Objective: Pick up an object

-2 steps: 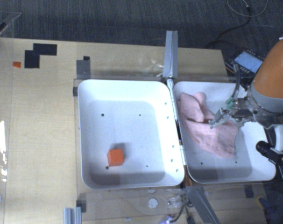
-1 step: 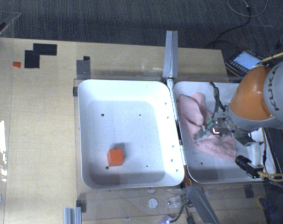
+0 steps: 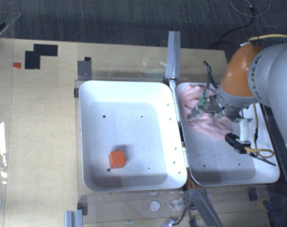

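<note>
Worktop (image 3: 39,141) of pale wood carrying two shallow white bins side by side, seen from above at a slant. Left bin (image 3: 129,98) holds a small orange cube (image 3: 117,159) near its front left corner, lying flat and well apart from the arm. Right bin (image 3: 228,171) holds a crumpled pink cloth (image 3: 193,98) at its back left. The grey arm (image 3: 271,74) reaches in from the right, its gripper (image 3: 210,109) low over the cloth. Whether the jaws are spread or pressed together cannot be told.
</note>
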`<action>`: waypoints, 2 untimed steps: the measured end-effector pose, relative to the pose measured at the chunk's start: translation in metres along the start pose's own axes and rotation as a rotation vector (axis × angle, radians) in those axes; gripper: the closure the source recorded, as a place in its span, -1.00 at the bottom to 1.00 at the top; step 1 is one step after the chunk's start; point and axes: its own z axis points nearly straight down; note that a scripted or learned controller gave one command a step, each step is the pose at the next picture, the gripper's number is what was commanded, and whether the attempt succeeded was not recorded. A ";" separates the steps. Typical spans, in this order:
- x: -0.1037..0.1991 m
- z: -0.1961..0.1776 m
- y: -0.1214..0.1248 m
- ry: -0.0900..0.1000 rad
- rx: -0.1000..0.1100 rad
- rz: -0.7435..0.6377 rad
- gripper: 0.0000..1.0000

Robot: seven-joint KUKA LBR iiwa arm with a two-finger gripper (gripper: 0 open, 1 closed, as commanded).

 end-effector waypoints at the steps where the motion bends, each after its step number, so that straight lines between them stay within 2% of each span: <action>1: -0.020 0.003 0.058 0.005 0.018 -0.129 -1.00; 2: -0.020 0.003 0.058 0.005 0.018 -0.130 -1.00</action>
